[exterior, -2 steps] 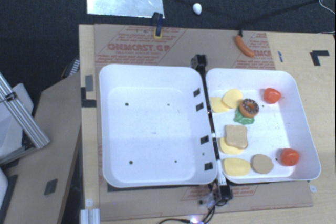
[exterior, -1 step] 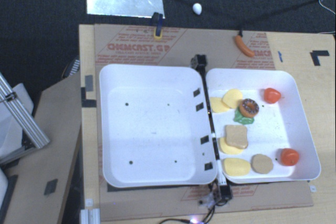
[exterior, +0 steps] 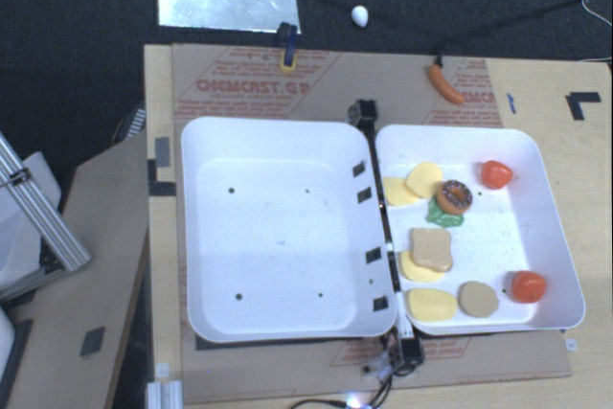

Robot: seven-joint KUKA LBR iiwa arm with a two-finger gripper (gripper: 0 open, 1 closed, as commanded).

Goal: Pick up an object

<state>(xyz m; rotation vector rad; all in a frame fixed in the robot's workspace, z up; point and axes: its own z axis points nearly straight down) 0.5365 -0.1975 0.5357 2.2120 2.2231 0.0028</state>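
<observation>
Toy food pieces (exterior: 450, 249), scattered in right bin (exterior: 546, 196)

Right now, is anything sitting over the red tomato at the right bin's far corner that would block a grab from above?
Nothing visible does. The tomato lies alone on the right bin floor, apart from the doughnut-like piece to its left, with nothing on top of it.
</observation>
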